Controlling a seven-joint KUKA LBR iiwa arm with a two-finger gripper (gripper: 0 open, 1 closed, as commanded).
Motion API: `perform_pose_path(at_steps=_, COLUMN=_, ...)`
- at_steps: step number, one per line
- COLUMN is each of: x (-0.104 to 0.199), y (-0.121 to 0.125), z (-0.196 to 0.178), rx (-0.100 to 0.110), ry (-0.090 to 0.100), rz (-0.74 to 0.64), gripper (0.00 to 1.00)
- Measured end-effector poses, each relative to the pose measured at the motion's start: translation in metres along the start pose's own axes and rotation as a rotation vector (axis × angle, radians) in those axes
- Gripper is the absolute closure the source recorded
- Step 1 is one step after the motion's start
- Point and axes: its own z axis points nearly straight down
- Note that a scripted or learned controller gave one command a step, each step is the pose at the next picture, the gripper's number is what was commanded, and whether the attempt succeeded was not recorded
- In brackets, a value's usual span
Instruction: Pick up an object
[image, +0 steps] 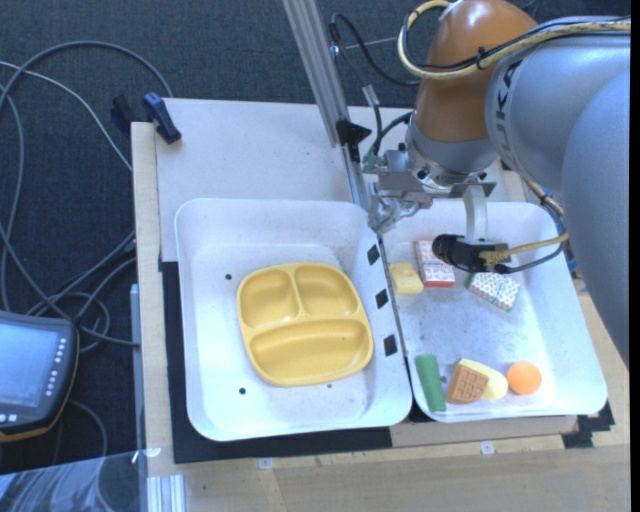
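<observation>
My gripper (384, 215) hangs over the back left corner of the right bin (560, 330), just above the divider between the two bins. Nothing shows in it. Just below it in that bin lie a small yellow block (406, 278) and a red and white box (433, 263). A white patterned box (495, 290) sits further right. Along the bin's front edge lie a green cylinder (428, 382), a waffle-like toy (472, 382) and an orange ball (524, 378).
The left bin (200, 300) holds a yellow divided plate (303, 322). A metal post (325, 80) rises behind the bins, close to the left of my gripper. A black part with a yellow cable (470, 251) hangs beside the red and white box.
</observation>
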Motion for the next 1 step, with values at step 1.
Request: perform_pose_path(at_steps=1, x=0.0447, y=-0.0153, z=0.0031, rx=0.0, ry=-0.001, rz=0.002, gripper=1.0)
